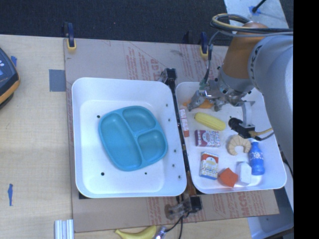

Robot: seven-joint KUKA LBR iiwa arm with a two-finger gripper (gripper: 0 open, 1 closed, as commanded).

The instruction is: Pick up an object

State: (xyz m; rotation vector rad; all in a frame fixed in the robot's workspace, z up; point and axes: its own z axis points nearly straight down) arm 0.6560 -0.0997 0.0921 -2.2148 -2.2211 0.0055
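The gripper (pixel 215 99) hangs low over the far end of the right bin (pixel 279 183); whether it is spread or holding anything, I cannot tell. Just below it lies the corn cob (pixel 209 121), long axis crosswise.

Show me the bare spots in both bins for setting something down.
Left bin: bare strips around the blue divided plate, widest along the near wall. Right bin: crowded with corn, packets, croissant and bottle.
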